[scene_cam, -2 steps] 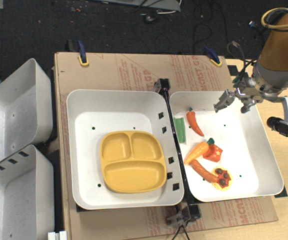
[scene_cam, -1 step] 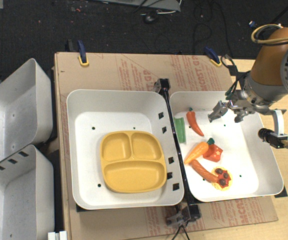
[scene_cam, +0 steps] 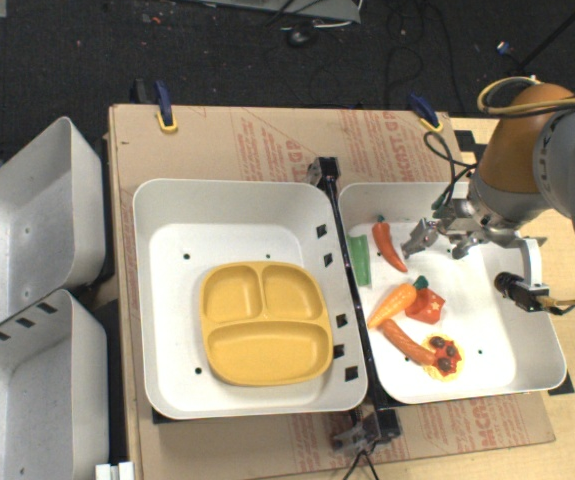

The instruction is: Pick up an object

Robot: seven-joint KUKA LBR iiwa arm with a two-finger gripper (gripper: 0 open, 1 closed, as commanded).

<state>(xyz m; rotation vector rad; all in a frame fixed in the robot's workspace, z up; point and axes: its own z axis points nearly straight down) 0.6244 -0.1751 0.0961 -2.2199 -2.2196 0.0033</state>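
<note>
The right bin (scene_cam: 527, 353) holds several toy foods. A red chili (scene_cam: 388, 247) lies near its far left, with a green stick (scene_cam: 359, 259) beside the divider. Nearer the front lie an orange carrot (scene_cam: 392, 305), a red pepper piece (scene_cam: 426, 305), a brown sausage (scene_cam: 405, 341) and a small red and yellow piece (scene_cam: 446, 357). My gripper (scene_cam: 439, 241) hovers over the far part of this bin, just right of the chili. It is open with nothing between its fingers.
The left bin (scene_cam: 167, 268) carries a yellow divided plate (scene_cam: 265, 322). Both bins sit on a cardboard sheet (scene_cam: 237, 138). Two more white bins (scene_cam: 27, 268) stand off to the left. Bare bin floor shows right of the foods.
</note>
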